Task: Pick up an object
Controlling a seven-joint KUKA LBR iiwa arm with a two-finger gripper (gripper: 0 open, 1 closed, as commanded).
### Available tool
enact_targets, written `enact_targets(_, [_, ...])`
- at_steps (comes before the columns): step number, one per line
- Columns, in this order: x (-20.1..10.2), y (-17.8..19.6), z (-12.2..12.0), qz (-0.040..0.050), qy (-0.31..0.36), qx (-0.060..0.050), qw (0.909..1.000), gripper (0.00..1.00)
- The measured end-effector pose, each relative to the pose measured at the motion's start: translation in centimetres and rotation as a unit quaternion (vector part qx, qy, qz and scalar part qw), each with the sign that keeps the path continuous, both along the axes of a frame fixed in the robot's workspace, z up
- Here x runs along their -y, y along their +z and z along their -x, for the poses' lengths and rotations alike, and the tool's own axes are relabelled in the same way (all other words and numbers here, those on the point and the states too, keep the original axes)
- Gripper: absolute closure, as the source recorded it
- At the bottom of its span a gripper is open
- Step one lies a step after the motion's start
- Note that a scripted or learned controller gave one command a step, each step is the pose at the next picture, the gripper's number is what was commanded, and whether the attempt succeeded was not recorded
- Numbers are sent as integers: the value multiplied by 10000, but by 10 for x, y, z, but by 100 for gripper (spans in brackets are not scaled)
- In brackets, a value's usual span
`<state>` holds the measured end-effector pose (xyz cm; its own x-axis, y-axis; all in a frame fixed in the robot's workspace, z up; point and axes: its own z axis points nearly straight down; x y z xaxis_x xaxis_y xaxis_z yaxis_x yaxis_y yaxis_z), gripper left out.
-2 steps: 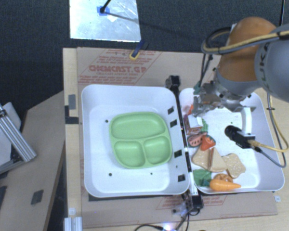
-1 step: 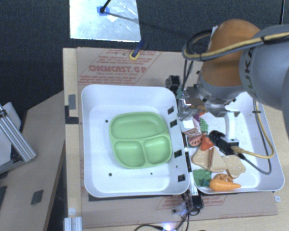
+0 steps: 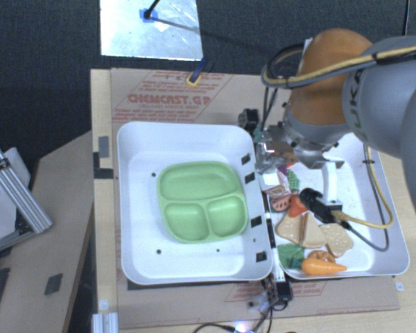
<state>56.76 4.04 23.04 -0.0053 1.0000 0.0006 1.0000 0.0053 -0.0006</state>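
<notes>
Two white bins sit side by side; our gripper (image 3: 274,159) hangs low over the right bin's (image 3: 381,255) near-left corner, above piled toy food (image 3: 306,227). We cannot tell its opening. We should descend straight onto one piece, clear of the wall.

- A single fixed camera looks down from above on the surface (image 3: 80,165), at a slant.
- The left bin (image 3: 135,255), my landmark, sits near the frame's middle; the right bin (image 3: 392,255) lies beside it toward the right edge.
- The view is moderately near: both bins fit, with dark backdrop beyond the left bin.
- The arm (image 3: 388,96) enters from the right of the left bin, looming large.
</notes>
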Motion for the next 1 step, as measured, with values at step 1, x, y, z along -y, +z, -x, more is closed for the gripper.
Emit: enact_targets(1, [-13, -14, 7, 4, 4, 0, 10000, 100])
